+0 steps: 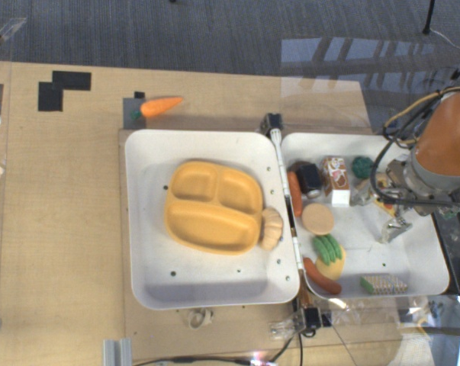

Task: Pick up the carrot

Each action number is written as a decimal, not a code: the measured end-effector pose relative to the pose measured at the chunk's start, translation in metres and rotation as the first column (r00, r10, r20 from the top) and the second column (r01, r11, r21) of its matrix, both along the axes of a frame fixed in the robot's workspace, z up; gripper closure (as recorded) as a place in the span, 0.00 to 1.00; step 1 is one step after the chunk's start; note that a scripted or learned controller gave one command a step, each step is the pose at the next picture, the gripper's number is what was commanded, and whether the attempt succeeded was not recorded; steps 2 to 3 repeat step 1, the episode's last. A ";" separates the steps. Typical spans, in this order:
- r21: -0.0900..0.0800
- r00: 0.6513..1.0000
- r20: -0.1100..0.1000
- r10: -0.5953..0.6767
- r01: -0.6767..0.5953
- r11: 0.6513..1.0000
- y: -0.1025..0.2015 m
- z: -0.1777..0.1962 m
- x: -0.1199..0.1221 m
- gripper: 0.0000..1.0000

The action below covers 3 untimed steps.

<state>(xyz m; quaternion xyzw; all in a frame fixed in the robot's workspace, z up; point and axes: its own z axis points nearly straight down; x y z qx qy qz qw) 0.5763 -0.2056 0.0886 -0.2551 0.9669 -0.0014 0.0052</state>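
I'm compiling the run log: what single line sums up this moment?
carrot: on bench, outside bins, beyond left bin | pincer: over right bin, far from carrot | pick: not done

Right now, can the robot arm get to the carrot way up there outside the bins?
Probably not easily. The carrot lies on the bench beyond the left bin's far corner, while the end effector hangs over the right bin. Nothing blocks it, but it must cross both bins.
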 end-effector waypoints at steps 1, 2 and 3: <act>-0.003 1.000 0.016 0.002 -0.002 1.000 0.001 0.015 0.006 1.00; -0.003 1.000 0.016 0.002 -0.002 1.000 0.001 0.015 0.006 1.00; -0.003 1.000 0.016 0.002 -0.002 1.000 0.001 0.015 0.006 1.00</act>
